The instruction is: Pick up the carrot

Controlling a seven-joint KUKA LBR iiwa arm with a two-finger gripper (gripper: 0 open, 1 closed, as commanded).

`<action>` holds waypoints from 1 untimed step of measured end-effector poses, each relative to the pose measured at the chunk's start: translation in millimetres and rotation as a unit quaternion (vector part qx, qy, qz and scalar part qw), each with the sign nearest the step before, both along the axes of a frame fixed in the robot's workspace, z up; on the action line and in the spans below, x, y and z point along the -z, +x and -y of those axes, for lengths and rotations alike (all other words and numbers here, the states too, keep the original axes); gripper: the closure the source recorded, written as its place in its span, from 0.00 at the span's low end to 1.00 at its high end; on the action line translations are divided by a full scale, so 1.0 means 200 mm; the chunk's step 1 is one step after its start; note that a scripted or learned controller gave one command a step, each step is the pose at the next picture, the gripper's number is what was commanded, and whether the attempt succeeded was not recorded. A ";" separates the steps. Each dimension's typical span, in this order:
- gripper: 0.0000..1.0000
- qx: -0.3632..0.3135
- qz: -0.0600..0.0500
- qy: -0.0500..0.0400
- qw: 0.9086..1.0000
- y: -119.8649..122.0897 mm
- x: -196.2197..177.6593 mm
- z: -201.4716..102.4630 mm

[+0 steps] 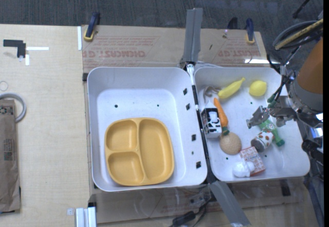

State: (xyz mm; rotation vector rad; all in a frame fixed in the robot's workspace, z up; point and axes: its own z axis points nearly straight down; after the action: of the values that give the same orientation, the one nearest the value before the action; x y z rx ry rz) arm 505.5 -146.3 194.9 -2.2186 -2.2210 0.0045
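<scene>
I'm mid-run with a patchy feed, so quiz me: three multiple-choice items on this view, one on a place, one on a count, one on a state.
1. Where does the carrot lie?
A. in the right bin, near its left wall
B. on the yellow plate
C. on the bench outside the bins

2. How many compartments does the yellow plate have?
A. two
B. three
C. five

3. How does the carrot stand with the gripper?
A. lifted between the jaws
B. lying in the bin, apart from the gripper
C. resting on the plate under the gripper

Answers:
1 A: the orange carrot lies in the right bin beside the black-and-white can.
2 B: two compartments at the back, one at the front left.
3 B: the gripper hovers to the carrot's right, over the green and red items, not touching it.
</scene>
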 end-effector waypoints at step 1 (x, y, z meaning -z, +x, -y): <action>0.00 0.001 0.000 0.000 1.000 0.05 0.14 -0.11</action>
State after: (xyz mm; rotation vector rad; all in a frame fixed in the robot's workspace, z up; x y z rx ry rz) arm 516.0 -124.3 167.3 -2.2208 -2.2187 0.0044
